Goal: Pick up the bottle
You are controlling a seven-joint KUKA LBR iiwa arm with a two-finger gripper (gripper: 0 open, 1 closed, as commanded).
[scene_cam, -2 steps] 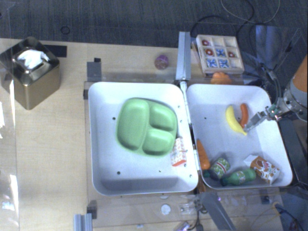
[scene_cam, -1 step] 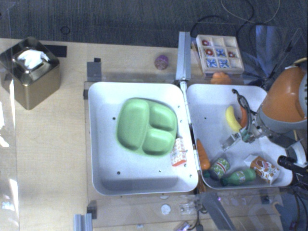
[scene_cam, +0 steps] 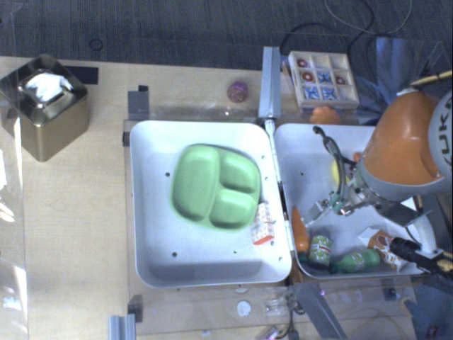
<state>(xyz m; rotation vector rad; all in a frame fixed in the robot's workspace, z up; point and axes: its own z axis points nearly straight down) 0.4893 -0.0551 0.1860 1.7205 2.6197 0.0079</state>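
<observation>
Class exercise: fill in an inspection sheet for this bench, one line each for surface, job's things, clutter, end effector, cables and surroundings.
Surface: wooden bench, left bin and right bin side by side.
Job's things: green bottle lying at right bin's near edge.
Clutter: green sectioned tray, small packet, can.
End effector: end effector over right bin, fingers unclear.
Cables: black loops on floor.
Surroundings: tissue box, tic-tac-toe board.

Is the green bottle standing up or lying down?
Lying down. The green bottle rests on its side along the near wall of the right bin, cap end pointing left, beside a small can.
</observation>
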